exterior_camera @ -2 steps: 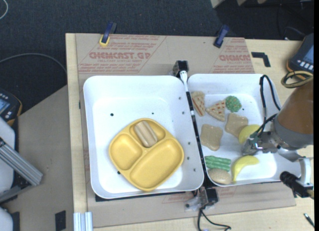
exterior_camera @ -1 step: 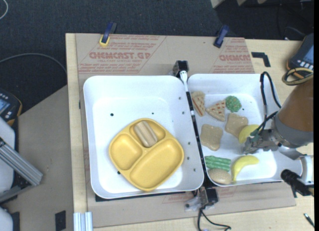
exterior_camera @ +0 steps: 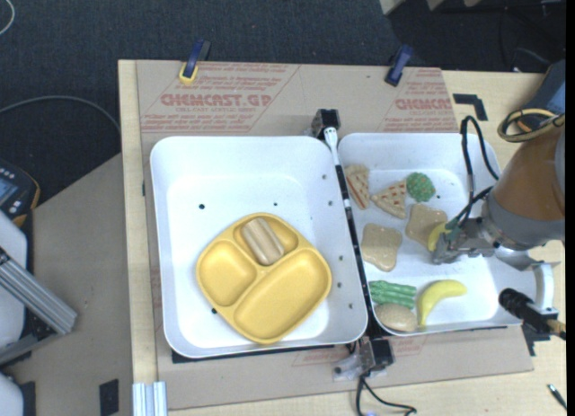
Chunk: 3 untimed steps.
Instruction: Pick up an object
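Brown bench board (exterior_camera: 269, 100) reads "CHEMCAST GP"; gripper (exterior_camera: 446, 248) finger state can't be told.

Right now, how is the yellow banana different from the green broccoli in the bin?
The banana is yellow, long and curved; the broccoli is green, round and bumpy. The banana lies near the front edge of the right bin, beside the green beans; the broccoli sits toward the back, next to a pizza slice. Both look like toy food in the same bin.

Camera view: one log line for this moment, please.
pincer low in right bin | beside bread | banana untouched | yellow tray in left bin
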{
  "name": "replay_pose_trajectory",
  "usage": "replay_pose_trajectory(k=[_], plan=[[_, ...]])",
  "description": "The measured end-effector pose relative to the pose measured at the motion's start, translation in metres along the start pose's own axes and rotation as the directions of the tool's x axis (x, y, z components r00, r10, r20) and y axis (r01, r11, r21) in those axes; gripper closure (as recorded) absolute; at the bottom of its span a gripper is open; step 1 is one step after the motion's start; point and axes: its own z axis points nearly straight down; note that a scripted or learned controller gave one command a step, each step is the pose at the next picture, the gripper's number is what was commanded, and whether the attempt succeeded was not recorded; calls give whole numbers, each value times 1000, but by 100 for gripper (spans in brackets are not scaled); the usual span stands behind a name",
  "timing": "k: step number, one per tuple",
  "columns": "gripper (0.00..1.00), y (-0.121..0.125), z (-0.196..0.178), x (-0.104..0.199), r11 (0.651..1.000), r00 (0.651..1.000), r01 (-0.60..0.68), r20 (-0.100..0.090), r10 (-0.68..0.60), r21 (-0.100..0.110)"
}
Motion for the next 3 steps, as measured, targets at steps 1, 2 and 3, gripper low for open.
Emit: replay_pose_trajectory(k=[1,2,3], plan=[[100,6,-1,-57,1000,1000,-5,3,5,0],[100,-30,0,-16,1000,1000,-2,-6,2,8],[100,-28,0,42,1000,1000,3,-6,-3,6]])
